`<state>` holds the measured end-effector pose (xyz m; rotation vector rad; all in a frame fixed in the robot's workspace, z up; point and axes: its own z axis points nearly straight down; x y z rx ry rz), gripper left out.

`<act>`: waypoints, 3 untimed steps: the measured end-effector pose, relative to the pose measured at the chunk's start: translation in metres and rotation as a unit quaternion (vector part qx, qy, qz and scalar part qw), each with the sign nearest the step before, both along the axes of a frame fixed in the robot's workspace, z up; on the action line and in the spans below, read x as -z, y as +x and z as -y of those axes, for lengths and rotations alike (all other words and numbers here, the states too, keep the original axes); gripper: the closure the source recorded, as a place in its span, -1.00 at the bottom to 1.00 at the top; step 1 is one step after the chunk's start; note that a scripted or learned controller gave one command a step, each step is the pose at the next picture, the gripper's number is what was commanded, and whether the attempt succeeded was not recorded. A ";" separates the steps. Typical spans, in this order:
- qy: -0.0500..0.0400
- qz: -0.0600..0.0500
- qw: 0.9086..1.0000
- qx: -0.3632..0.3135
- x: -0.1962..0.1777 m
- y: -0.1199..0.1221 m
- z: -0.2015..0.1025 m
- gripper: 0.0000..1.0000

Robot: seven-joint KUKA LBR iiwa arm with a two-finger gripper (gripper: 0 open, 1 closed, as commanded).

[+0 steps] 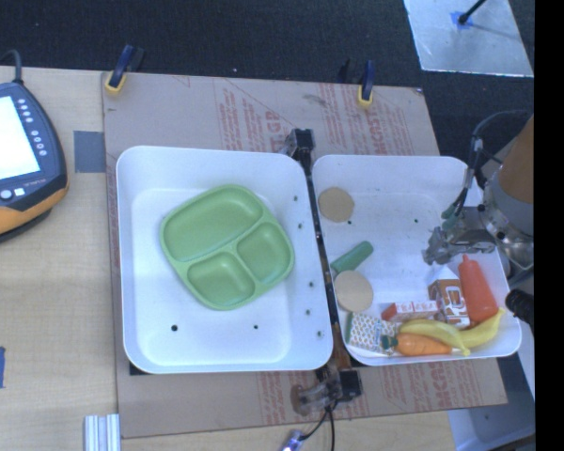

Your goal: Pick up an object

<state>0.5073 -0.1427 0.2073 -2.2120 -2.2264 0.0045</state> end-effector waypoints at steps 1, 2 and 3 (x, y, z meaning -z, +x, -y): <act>0.001 0.000 1.000 0.002 0.083 0.148 0.069 -1.00; 0.000 0.000 1.000 0.000 0.042 0.096 0.006 -1.00; 0.000 -0.001 1.000 0.000 0.081 0.043 -0.047 -1.00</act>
